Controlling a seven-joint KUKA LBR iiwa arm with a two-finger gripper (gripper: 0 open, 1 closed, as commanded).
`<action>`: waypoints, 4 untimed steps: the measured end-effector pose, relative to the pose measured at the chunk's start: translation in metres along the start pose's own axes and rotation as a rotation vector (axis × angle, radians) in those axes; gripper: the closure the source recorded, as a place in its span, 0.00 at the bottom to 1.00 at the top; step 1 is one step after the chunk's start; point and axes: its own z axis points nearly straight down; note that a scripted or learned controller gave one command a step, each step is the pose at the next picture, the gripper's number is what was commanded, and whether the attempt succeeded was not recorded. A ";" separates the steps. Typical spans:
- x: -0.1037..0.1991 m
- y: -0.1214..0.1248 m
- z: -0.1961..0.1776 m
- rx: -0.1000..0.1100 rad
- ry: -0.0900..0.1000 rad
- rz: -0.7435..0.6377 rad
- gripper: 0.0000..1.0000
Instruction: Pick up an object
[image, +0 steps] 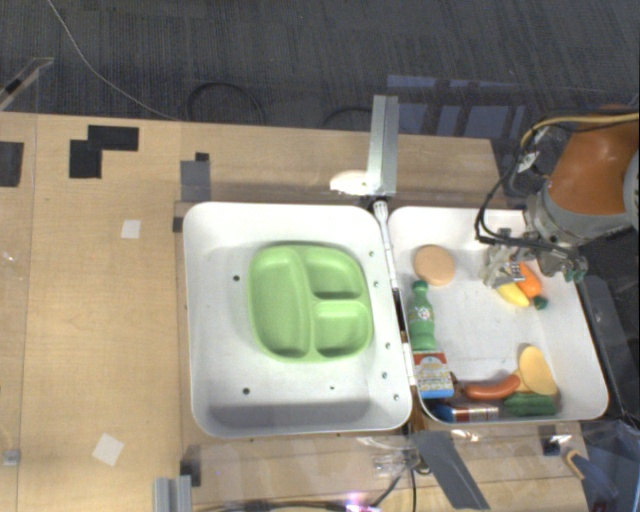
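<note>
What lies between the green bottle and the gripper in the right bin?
In the camera view, a round tan cookie-like piece lies between the green bottle and the gripper; otherwise bare white bin floor.

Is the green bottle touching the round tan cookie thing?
Apart. The camera view shows bare white bin floor between the green bottle and the round tan piece.
</note>
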 end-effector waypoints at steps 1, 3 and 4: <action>-0.041 -0.009 -0.146 0.000 0.007 0.212 1.00; -0.024 0.007 0.005 -0.002 0.015 0.274 0.00; -0.002 0.013 0.016 -0.002 0.017 0.328 0.00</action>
